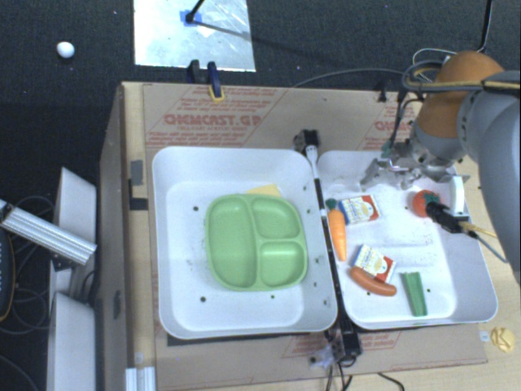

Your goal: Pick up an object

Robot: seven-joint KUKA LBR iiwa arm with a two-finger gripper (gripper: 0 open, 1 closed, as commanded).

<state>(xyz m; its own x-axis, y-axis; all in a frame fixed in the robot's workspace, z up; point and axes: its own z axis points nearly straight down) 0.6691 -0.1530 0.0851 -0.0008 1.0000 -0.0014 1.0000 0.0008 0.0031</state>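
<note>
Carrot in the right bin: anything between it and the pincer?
Nothing lies directly on the line. The pincer hangs over the right bin's far end; the carrot lies along the bin's left wall. A small printed packet sits just right of the carrot's top, close beside that path.

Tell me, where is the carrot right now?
The carrot lies in the right bin, along its left wall, beside a small snack packet and above the sausage.
</note>
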